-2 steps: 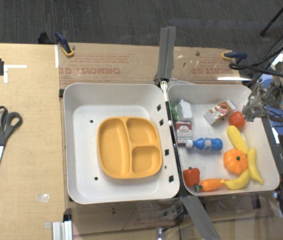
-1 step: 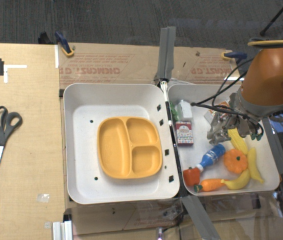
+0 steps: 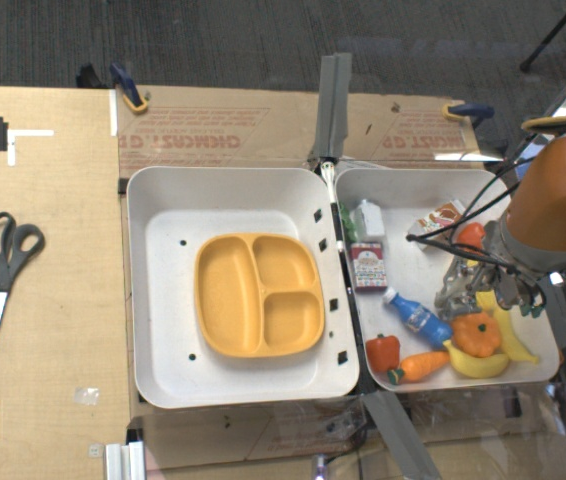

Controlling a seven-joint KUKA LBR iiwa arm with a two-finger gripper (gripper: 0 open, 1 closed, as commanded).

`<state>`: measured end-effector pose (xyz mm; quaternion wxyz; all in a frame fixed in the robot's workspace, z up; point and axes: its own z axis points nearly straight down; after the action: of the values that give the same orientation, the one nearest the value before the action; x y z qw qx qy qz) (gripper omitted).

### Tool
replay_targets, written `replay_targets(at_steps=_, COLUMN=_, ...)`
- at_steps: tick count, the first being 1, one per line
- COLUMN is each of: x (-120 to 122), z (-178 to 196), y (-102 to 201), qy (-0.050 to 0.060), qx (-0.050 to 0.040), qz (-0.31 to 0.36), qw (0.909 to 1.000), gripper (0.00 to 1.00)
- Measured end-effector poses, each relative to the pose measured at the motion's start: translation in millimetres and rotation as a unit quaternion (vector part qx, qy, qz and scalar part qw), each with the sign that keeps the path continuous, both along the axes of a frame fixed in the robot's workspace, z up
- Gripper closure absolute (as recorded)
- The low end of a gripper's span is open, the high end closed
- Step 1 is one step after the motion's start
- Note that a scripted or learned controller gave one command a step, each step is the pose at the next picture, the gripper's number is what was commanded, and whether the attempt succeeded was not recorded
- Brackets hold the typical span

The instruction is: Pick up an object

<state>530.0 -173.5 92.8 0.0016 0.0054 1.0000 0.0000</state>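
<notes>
The right bin (image 3: 403, 183) holds several items: a blue bottle (image 3: 418, 316), a red pepper (image 3: 383, 351), a carrot (image 3: 421, 366), a banana (image 3: 478, 364), an orange fruit (image 3: 476, 336), a dark red carton (image 3: 368, 266), a green-and-white box (image 3: 366, 218) and a snack packet (image 3: 441, 218). My gripper (image 3: 471, 290) hangs low over the bin's right side, just above the orange fruit and right of the blue bottle. The arm's orange band (image 3: 558, 193) and its cables cover part of the bin's right edge.
The left bin (image 3: 153, 268) contains a yellow divided plate (image 3: 260, 295). Scissors (image 3: 3, 268) lie on the wooden bench far to the left. Blue clamps (image 3: 128, 86) hold cardboard behind the bins. A grey bar (image 3: 331, 108) runs between the bins at the back.
</notes>
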Motion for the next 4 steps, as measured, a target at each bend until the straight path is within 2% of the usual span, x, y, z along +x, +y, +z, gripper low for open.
replay_targets(at_steps=1, x=0, z=0, y=1, qy=0.0, qx=0.0004, qz=0.001, qw=1.0, gripper=0.0)
replay_targets(at_steps=2, x=-44, z=3, y=50, qy=-0.009, qx=-0.0018, qz=-0.028, qw=0.9996, gripper=0.0)
replay_targets(at_steps=3, x=-44, z=7, y=68, qy=-0.015, qx=-0.0081, qz=-0.007, qw=0.9998, gripper=0.0)
replay_targets(at_steps=4, x=72, z=1, y=62, qy=-0.002, qx=-0.0004, qz=-0.015, qw=0.9999, gripper=0.0)
